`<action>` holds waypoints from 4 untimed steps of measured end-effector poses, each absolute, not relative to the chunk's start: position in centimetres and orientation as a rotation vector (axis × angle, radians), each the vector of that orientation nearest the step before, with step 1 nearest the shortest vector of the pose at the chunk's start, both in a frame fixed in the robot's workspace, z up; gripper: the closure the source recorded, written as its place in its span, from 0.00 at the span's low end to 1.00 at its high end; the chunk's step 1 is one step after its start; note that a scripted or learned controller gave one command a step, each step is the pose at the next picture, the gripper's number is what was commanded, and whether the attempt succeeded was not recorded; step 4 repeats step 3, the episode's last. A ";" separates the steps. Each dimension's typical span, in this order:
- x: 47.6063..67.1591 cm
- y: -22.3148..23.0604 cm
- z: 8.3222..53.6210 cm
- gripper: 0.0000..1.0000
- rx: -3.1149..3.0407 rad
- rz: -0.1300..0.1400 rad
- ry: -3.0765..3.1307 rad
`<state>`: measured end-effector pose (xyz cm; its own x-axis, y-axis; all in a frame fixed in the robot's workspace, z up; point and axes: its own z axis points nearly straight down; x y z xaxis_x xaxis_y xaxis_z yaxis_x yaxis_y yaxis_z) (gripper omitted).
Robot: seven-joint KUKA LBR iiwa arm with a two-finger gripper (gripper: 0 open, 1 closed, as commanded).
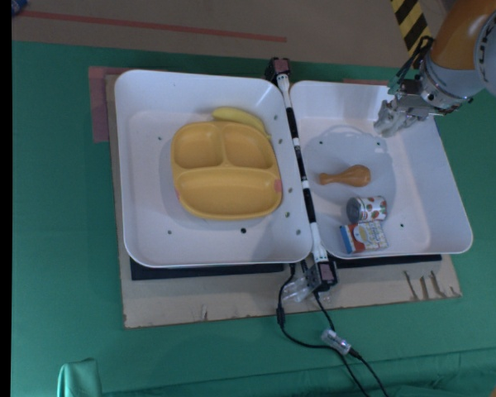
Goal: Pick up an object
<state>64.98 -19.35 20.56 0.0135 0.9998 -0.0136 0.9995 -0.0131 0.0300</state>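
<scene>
Camera view, looking down at a slant: the claw (394,121) hangs over the far part of the right bin (446,197), near that bin's far rim, and how its jaws stand I cannot tell, for they are small and blurred against the white floor; nothing shows between them. Above it rises the grey arm with its orange band (471,19), coming in from the right. Every loose thing in this bin lies on the near side of the claw, apart from it. The closest is a toy chicken drumstick (345,175), lying flat, a little to the left of the claw and nearer the viewer. Beyond that, nearer still, a small can (366,209) lies on its side, and just beside the can, toward the bin's near rim, is a small flat packet (364,236) in red, white and blue. Well to the left of the claw, across the divider between the bins, the left bin (149,222) holds a yellow compartment plate (225,170), and a banana (240,118) lies touching the plate's far edge. The bins rest on cardboard over a green cloth (58,222).
</scene>
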 end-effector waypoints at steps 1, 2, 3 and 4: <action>70.2 -18.8 31.3 1.00 2.214 0.010 2.205; 70.1 -17.1 36.3 1.00 2.215 0.011 2.205; 70.1 -15.3 39.9 1.00 2.215 0.011 2.205; 70.1 -15.3 39.9 1.00 2.215 0.011 2.205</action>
